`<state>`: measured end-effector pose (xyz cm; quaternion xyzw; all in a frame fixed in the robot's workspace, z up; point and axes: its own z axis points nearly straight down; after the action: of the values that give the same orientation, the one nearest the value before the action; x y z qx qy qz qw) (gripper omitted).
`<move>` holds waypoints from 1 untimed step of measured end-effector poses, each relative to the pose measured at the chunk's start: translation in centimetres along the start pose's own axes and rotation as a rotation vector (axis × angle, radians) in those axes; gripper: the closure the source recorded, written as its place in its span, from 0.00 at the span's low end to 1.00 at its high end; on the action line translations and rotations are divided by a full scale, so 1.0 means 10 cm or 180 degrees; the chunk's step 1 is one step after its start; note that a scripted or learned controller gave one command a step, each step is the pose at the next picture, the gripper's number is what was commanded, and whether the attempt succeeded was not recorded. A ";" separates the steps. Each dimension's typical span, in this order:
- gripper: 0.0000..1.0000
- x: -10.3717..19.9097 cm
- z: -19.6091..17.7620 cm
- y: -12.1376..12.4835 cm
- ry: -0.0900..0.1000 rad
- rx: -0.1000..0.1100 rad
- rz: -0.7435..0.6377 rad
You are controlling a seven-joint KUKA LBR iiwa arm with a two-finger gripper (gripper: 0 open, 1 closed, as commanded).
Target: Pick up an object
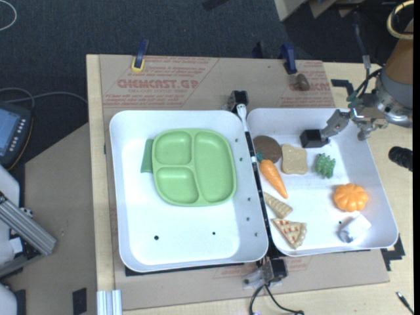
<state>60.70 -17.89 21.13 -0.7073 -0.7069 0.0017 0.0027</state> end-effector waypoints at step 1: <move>0.00 0.01 0.64 -0.02 0.0002 0.0003 -0.0003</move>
<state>60.49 -17.81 14.71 -0.7070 -0.7072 0.0019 0.0033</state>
